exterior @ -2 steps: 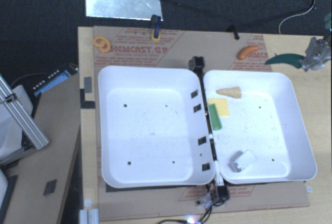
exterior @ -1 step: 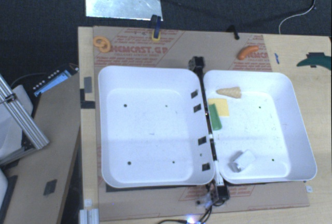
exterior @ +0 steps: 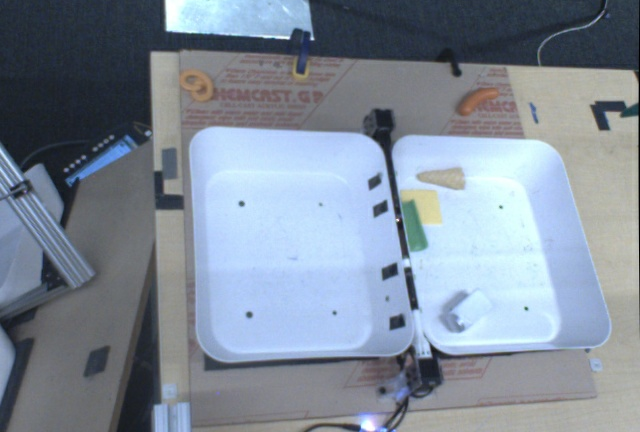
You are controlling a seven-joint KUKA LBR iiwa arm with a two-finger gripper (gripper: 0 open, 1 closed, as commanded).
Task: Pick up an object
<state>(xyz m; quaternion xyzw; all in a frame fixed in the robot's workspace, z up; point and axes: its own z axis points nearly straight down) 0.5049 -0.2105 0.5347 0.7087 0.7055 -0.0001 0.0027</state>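
Note:
The right bin point(exterior: 560, 220) holds several small objects. A tan wedge-shaped piece point(exterior: 442, 178) lies near its back left. A yellow flat square point(exterior: 424, 208) sits beside a green stick point(exterior: 414, 225) along the bin's left wall. A small white-grey block point(exterior: 465, 310) rests near the front left of that bin.
The left bin point(exterior: 290, 240) sits beside the right one, joined by a black-clipped seam point(exterior: 392, 220). On the cardboard behind the bins lie an orange sausage-shaped toy point(exterior: 478, 101), a tan ring point(exterior: 196, 84) and a yellow-blue clamp point(exterior: 299, 53). A metal frame point(exterior: 40, 230) stands at left.

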